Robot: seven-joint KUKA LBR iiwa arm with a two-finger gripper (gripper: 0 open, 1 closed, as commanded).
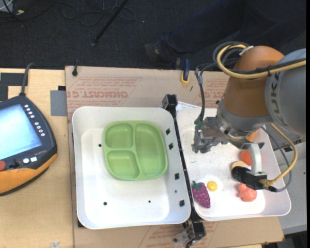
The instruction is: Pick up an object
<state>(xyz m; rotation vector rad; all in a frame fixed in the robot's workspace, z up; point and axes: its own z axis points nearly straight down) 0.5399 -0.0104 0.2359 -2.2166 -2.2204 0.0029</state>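
At the far left of the bench (20, 211) lies a pendant (15, 138), its lit screen facing up and an orange grip along its near edge. Next comes the left bin (88, 200), which holds one green plate (135, 150) with three compartments, set toward the far side of the bin and a little right of its middle. Both bins stand on a cardboard sheet (108, 89), and a yellow clamp (185, 77) sits on the sheet's far edge.

Just past the wall where the two bins meet, the gripper (200, 146) hangs over the far-left part of the right bin (279, 205), pointing down at the bare floor. Nothing is seen in it, and whether the jaws are spread or pressed together I cannot tell.

The things to pick up all lie in the right bin, apart from the gripper. Purple grapes (201, 194) are in the near-left corner, with a toy egg (212, 185) just beside them on the right. Further right lie an orange-red piece (245, 156) and, nearer the front, a pink lump (246, 191). The arm (253, 87) reaches in above them from the right
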